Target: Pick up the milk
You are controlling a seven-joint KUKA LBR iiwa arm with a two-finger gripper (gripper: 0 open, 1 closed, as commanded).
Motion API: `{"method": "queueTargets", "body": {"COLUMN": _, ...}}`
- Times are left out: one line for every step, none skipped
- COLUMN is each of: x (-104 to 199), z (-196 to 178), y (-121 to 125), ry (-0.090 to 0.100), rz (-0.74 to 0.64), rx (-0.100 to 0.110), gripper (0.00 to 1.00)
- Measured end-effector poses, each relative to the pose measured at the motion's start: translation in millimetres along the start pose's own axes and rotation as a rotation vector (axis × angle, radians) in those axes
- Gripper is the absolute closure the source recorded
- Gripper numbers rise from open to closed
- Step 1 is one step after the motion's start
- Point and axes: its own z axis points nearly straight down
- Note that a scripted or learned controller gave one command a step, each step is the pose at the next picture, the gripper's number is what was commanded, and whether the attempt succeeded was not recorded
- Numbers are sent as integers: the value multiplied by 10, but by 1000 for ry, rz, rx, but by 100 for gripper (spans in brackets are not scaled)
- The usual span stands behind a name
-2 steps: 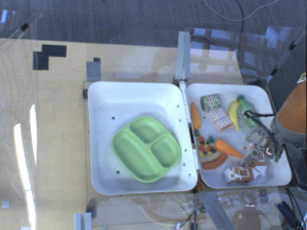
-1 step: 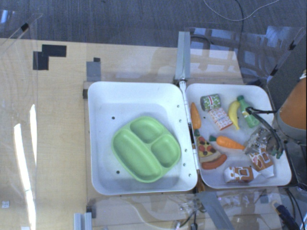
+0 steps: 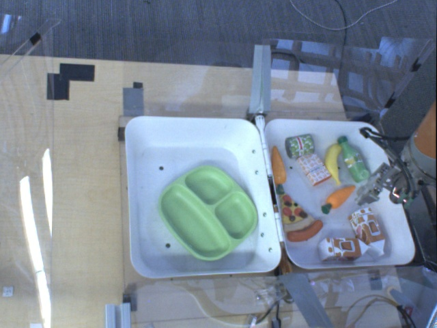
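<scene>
Approach step: gripper [image 3: 374, 186] above right bin [image 3: 408, 250], opening indiscernible. Next: descend onto milk carton [image 3: 367, 225].

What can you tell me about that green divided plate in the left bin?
The green plate is a rounded, pale-green tray that looks like plastic, moulded into three compartments: one long section and two smaller ones. It lies flat, turned at a slant, on the floor of the left white bin, toward its near side. Nothing rests in it.

the arm [image 3: 425, 149] is cut off at the right edge, and the gripper [image 3: 374, 186] looks blurred.
</scene>
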Motion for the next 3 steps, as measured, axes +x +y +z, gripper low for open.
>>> {"method": "queueTargets", "body": {"x": 0, "z": 1, "y": -4, "ry": 1, "rz": 1, "rx": 0, "gripper": 0}}
{"method": "queueTargets", "body": {"x": 10, "z": 948, "y": -281, "ry": -3, "rz": -3, "rx": -1, "gripper": 0}}
{"method": "queueTargets", "body": {"x": -38, "z": 816, "y": -242, "ry": -22, "rz": -5, "rx": -9, "gripper": 100}}
